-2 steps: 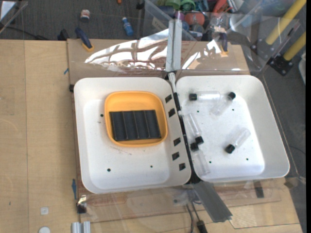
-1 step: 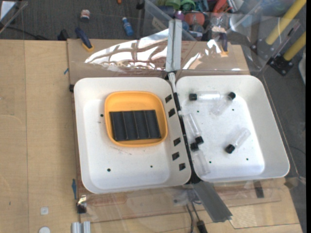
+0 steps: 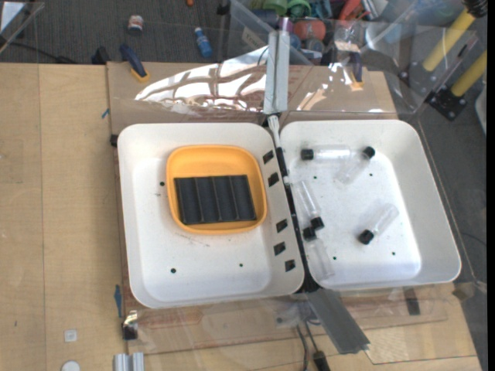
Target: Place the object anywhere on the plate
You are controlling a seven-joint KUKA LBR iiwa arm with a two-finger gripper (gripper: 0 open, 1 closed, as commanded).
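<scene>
An orange plate (image 3: 179, 178) with rounded corners lies in the left bin (image 3: 147, 261), a little above its middle. A black ribbed block (image 3: 215, 199) rests flat on the plate and covers most of its floor. In the right bin (image 3: 433, 238) lie several clear plastic vials with black caps. One vial (image 3: 331, 154) is near the top, another vial (image 3: 380, 222) is at the lower right, and a third vial (image 3: 308, 202) lies along the left wall.
A row of black clips (image 3: 278, 203) runs down the divider between the bins. Behind the bins stand a metal post (image 3: 277, 72), crumpled clear film and a tub of coloured toys (image 3: 325, 2). Wooden bench surface lies to the left.
</scene>
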